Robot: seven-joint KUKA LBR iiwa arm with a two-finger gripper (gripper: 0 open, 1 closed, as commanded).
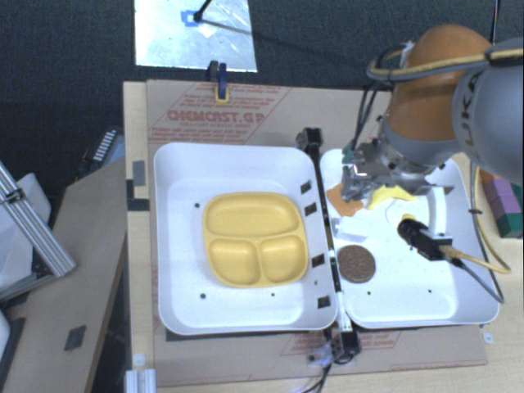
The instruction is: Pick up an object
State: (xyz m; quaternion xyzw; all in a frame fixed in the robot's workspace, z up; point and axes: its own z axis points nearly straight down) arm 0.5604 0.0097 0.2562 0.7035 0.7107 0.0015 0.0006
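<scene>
Presently | left bin [176,182]: one yellow three-compartment tray [250,237] | right bin [409,297]: one flat orange piece [342,201] by its left wall; one round brown disc [356,264]; one curved yellow piece [395,195] | gripper [356,185] over orange piece, spread or closed: cannot tell

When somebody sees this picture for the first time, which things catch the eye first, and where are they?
The big yellow divided tray stands out first, in the middle of the left bin. Next is the arm with its orange band, its gripper close to a flat orange piece and a yellow piece at the far end of the right bin. A brown round disc lies nearer the front.
</scene>
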